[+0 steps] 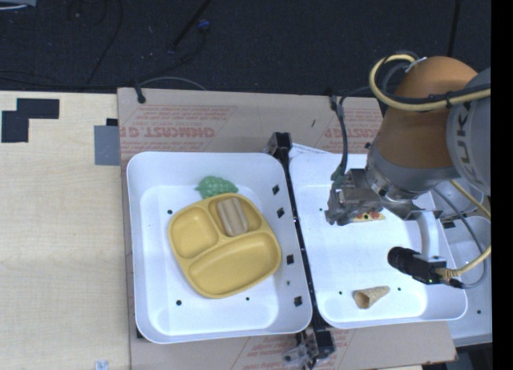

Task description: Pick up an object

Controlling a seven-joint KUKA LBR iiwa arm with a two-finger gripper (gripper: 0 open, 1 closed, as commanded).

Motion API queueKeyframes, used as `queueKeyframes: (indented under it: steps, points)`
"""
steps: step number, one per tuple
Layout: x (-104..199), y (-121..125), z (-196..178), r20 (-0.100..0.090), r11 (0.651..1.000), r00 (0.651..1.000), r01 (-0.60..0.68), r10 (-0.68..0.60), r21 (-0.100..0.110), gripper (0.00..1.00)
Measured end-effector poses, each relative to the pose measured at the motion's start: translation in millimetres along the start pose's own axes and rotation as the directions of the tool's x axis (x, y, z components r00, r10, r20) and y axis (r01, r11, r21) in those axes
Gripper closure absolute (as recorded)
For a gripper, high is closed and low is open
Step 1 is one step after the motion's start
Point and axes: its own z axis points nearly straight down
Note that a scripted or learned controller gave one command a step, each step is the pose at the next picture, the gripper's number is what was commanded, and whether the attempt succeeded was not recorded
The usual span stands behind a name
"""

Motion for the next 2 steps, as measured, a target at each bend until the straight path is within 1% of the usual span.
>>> queueKeyframes:
  steps: [1, 2]
  points:
    - [54.4, 4.3, -2.6, 0.000, 1.000, 1.000, 0.001, -0.001, 0.000, 1.00]
    - [107.5, -3.3, -1.3, 0.000, 1.000, 1.000, 0.001, -0.001, 0.002, 1.00]
